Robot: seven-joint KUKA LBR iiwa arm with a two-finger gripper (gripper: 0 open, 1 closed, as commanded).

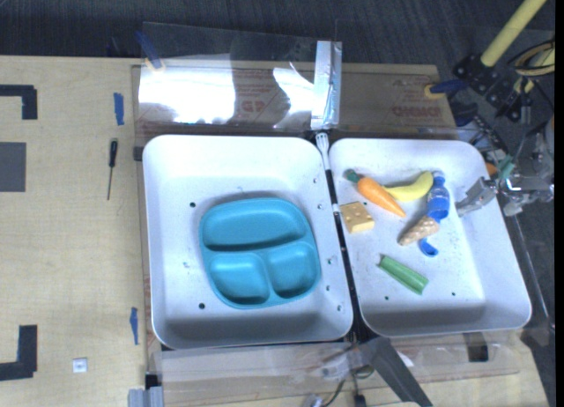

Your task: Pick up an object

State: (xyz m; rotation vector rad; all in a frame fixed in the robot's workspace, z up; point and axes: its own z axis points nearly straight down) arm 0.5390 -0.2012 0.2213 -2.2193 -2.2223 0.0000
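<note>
Far to the gripper's left, the left bin [167, 167] holds a blue divided tray [260, 251], lying flat and well apart from anything the task needs. Nearer, in the right bin [493, 304], the candidates sit loosely clustered: a yellow block [356, 217], a carrot [379, 195] touching a banana [412, 188], a blue bottle [438, 200] beside a tan piece [418, 231], and a green piece [403, 274] apart below them. The gripper [483, 192] hangs at the bin's right rim, just right of the bottle, nothing between its parts; how wide it stands I cannot tell. The bins rest on a pale wooden bench [62, 247], dark floor beyond.
</note>
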